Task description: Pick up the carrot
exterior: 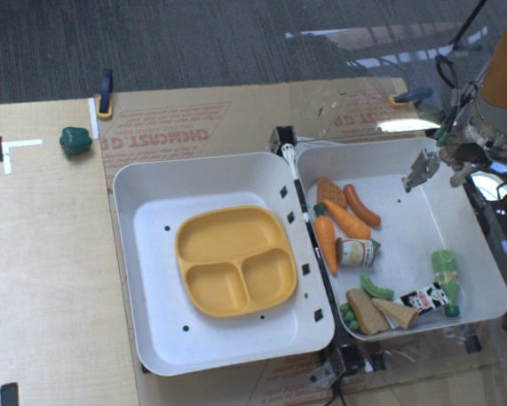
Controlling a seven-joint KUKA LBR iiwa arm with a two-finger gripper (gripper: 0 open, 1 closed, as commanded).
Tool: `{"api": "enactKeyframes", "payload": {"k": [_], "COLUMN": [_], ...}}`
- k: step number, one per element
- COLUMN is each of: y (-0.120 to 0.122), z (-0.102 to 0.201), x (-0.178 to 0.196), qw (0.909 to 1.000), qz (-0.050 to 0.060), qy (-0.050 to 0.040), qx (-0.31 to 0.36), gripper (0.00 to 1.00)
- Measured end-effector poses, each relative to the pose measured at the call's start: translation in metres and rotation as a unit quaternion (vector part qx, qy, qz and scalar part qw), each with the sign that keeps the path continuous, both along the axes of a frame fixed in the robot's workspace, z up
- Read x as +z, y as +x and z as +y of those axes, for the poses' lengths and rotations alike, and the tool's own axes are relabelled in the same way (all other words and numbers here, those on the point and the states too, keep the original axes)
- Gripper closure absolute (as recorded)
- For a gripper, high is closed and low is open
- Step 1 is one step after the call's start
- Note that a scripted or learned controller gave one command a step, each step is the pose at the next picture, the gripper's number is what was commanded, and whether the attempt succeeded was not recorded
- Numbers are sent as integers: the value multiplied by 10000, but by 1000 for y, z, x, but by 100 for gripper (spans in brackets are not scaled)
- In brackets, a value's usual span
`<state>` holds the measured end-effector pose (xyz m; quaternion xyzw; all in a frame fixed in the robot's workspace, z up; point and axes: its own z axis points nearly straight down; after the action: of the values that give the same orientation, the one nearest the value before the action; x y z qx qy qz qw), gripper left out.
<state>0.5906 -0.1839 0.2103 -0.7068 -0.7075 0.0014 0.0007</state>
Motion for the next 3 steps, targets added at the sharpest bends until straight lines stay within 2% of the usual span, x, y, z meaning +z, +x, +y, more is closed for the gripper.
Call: {"api": "enactKeyframes", "payload": {"k": [1,2,3], "y": [-1,23,24], "z": [56,84,82], "x": [-86,-118,-107], "qw": [9968,9977,9977], "qz": [-3,-13,-30], "qy": [2,2,-15], "qx": [794,680,672], "gripper": [0,0,100]}}
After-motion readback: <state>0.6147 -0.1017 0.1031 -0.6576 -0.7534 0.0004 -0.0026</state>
